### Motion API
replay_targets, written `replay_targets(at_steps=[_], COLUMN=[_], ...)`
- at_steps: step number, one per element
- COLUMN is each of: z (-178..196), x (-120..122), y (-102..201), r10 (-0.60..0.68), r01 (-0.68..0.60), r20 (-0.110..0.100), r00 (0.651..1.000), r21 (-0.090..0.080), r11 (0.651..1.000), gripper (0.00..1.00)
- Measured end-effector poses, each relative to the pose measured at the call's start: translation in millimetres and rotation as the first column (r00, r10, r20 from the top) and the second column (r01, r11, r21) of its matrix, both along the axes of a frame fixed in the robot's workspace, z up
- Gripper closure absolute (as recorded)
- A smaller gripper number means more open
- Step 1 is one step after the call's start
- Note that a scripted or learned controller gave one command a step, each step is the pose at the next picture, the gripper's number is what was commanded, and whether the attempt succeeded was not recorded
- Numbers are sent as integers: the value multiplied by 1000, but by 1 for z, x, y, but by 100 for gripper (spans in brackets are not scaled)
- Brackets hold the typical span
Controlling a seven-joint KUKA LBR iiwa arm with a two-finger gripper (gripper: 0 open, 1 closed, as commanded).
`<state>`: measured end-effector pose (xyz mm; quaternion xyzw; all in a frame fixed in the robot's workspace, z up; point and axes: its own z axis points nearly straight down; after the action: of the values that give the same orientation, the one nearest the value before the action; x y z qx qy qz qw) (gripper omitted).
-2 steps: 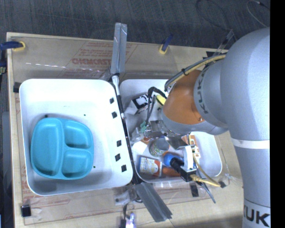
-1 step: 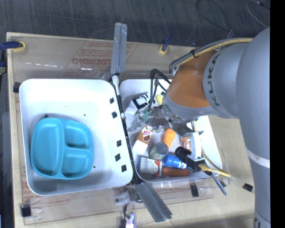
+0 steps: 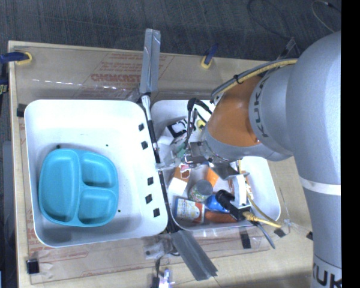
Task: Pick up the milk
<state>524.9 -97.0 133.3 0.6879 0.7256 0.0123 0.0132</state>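
Note:
The right bin (image 3: 270,179) holds a heap of small groceries. A white carton with brown print (image 3: 240,188) lies at the heap's right side and looks like the milk. Another white box (image 3: 177,186) sits at the heap's left. The arm's orange band (image 3: 231,122) and grey wrist hang over the back of this bin. My gripper (image 3: 185,152) points down and left into the clutter near the bin's left wall, well left of the printed carton. The wrist and the clutter hide its tips. I see nothing lifted.
A round tin (image 3: 200,191), a labelled jar on its side (image 3: 189,209), a blue and black bottle (image 3: 219,201) and a yellow-handled tool (image 3: 261,221) crowd the right bin's front. The left bin (image 3: 78,119) holds a blue divided plate (image 3: 78,186). A grey divider bar (image 3: 149,65) runs between the bins.

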Motion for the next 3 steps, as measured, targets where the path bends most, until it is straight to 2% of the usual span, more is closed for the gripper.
replay_targets(at_steps=[1,2,3], z=[-10,3,86], x=[-16,-11,-48], y=[-8,14,26], r10=[-155,-120,-331], r01=[154,118,331], r20=[31,24,-40], r00=[987,993,943], r21=[31,61,1], r11=[988,991,944], gripper=[0,100,100])
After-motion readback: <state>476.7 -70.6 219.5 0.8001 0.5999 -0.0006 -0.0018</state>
